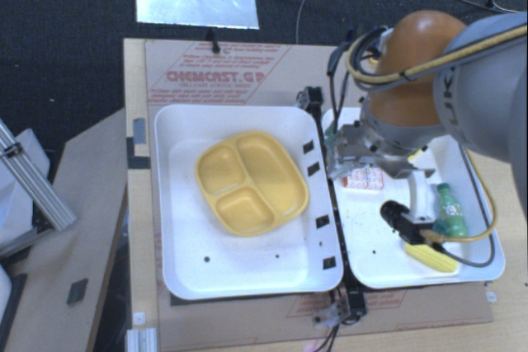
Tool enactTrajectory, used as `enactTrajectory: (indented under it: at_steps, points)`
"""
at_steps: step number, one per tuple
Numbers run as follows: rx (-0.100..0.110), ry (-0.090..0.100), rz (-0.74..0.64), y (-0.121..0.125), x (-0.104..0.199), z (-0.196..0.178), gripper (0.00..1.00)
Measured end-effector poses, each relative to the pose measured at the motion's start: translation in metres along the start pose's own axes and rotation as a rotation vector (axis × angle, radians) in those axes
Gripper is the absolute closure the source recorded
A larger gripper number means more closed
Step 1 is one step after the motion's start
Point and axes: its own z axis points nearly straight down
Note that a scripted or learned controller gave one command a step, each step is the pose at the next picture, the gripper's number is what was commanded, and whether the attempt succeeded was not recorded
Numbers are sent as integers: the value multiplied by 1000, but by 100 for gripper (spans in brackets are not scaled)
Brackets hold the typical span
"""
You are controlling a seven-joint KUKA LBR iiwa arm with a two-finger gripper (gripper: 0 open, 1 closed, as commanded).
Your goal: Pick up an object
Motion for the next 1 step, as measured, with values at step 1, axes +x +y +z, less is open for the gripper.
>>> enactTrajectory:
  at_steps: [1]
  points:
    - [-1, 0, 0, 5, 52, 7, 100]
